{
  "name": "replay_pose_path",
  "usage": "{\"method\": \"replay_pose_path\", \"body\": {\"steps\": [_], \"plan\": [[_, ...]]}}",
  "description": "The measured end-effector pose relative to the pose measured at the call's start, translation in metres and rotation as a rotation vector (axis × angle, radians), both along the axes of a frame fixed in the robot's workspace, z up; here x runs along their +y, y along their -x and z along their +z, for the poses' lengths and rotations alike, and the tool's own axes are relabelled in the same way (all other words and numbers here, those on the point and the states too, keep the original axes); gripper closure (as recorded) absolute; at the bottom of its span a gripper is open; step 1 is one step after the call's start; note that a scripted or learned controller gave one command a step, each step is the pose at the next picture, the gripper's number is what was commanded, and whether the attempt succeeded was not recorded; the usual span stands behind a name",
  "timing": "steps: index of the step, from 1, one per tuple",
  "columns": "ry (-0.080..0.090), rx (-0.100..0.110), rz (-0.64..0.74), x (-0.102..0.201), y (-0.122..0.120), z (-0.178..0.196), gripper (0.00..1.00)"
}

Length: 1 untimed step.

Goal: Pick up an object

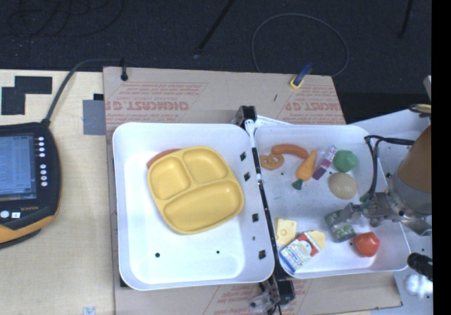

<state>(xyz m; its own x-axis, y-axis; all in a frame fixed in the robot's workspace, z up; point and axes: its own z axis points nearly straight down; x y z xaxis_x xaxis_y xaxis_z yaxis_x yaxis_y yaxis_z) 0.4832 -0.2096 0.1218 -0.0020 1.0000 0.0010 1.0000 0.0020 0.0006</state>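
The pick looks not yet done: the grey two-finger gripper (343, 224), grip state unreadable, sits low just beside the round red plastic tomato (366, 244) lying in the right-hand white bin (331, 268).

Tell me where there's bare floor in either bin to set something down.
Left bin: a wide bare strip along the near edge below the yellow divided plate, and a narrower one down its left wall. Right bin: a bare patch mid-floor between carrot and cheese wedge. Crowded around the gripper.
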Motion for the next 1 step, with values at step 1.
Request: {"method": "replay_pose_path", "body": {"steps": [1], "plan": [[0.0,0.001,-0.006,0.0128,0.0076,-0.0349,0.0]]}}
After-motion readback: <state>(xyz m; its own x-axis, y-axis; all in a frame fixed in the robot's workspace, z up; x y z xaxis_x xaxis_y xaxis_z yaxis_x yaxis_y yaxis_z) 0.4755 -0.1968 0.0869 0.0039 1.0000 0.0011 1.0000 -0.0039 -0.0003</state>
